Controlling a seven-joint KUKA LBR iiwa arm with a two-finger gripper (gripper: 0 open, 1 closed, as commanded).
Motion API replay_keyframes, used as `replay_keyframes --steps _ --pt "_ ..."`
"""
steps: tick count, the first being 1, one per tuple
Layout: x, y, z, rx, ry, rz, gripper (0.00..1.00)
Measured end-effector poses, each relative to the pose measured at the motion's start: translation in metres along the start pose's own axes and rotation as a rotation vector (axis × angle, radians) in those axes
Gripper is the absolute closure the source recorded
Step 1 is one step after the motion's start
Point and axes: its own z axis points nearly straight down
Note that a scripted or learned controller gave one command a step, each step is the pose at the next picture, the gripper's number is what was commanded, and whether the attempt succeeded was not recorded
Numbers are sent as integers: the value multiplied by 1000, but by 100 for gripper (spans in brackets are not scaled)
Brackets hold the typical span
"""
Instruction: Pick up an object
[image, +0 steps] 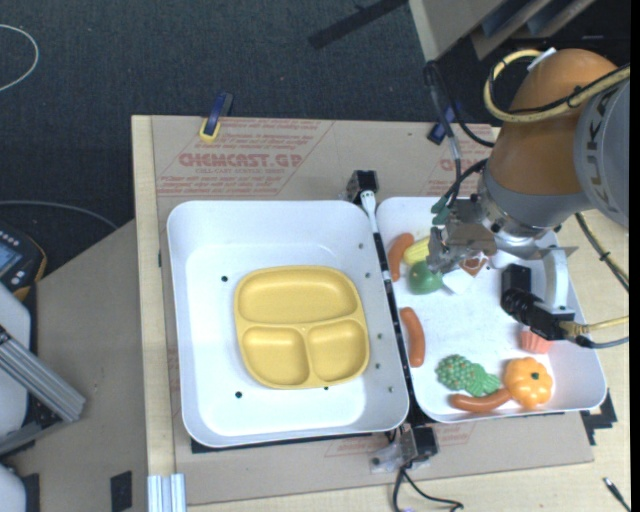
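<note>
Your gripper (448, 255) hangs low over the far end of the right bin (480, 330), just above a green toy (424, 279) and beside a hot dog (399, 253); you can't tell its opening. The left bin (200, 300) holds a yellow divided plate (300, 325).

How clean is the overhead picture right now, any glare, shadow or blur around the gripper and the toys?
Camera view: lighting is even and soft, with no harsh glare on the white bins; the arm's orange band shows a mild sheen; the gripper area is small and cluttered, shaded by the wrist, so fine detail blurs; the yellow tray and broccoli read sharply.
</note>
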Motion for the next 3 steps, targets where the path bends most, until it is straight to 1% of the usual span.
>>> replay_keyframes --steps 1,2,3 --pt "48 -7 23 3 -1 2 100" --pt "47 1 20 -4 -4 6 100" --pt "43 -12 5 -3 -3 9 100"
